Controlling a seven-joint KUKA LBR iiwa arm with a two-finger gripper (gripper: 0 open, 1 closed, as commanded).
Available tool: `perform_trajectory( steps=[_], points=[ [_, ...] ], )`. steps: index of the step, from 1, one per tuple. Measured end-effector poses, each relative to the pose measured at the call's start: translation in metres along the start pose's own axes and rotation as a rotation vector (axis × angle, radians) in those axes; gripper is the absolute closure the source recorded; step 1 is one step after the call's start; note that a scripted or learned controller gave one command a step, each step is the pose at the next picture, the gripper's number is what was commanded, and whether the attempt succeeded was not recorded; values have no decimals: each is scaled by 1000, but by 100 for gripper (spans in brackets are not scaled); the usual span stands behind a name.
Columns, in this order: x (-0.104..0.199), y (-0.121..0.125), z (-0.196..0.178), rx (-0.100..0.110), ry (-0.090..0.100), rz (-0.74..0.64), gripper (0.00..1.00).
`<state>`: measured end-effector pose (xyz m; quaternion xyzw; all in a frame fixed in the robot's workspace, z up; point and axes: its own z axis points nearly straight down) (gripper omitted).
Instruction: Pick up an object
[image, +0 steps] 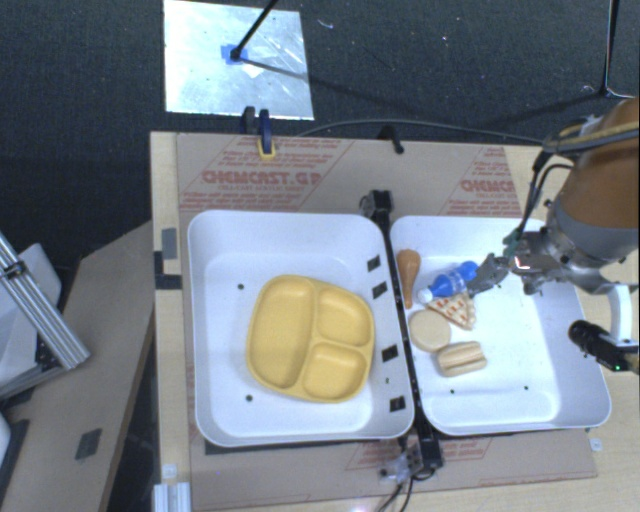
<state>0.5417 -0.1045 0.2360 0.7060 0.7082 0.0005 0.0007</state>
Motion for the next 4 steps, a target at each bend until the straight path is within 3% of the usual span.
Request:
perform_trajectory(
  steps=[3,4],
  points=[
    [-4,-3,150,-1,3,2,0],
    [-3,1,135,-13,3,0,100]
  ],
)
